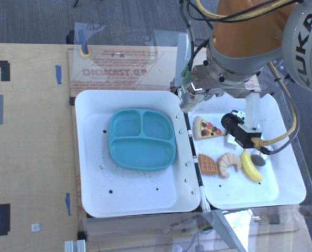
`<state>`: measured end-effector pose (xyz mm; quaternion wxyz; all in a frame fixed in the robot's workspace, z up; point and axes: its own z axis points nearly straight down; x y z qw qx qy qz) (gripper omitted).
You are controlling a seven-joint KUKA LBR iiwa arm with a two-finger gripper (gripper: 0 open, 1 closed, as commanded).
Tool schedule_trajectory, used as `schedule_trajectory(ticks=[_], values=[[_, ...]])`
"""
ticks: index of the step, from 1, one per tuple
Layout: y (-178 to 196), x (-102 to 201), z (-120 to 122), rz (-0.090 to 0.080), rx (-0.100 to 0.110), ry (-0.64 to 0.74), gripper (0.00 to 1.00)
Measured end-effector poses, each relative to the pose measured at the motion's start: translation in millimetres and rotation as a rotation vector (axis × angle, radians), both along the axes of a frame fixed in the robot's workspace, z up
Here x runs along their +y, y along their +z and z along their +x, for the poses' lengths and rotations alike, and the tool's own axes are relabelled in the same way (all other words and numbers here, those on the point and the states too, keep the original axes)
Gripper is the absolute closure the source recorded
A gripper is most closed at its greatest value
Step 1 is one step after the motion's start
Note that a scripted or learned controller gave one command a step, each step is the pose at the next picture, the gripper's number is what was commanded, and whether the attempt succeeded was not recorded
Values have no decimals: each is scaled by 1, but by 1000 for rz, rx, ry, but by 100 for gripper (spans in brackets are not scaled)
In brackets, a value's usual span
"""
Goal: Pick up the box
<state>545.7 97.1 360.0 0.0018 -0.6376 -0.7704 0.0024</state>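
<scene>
The box cannot be made out. Whether the gripper (189,102) is open or closed is unclear. A pizza slice (208,128) lies just beside it, a blue plate (142,140) farther off.

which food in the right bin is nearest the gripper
The pizza slice, just below the gripper; the waffle, croissant and banana lie farther off.

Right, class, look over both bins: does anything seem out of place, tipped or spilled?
Nothing stands out. The teal plate lies flat in the left bin; the pizza slice, waffle, croissant and banana lie loosely grouped in the right bin, none spilled or damaged.
</scene>
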Motion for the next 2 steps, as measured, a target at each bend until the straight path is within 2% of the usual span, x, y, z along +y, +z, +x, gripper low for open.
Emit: schedule_trajectory(ticks=[1, 2], values=[[-19, -11, 19, 2, -1, 299, 100], [71, 50, 73, 1, -7, 108, 100]])
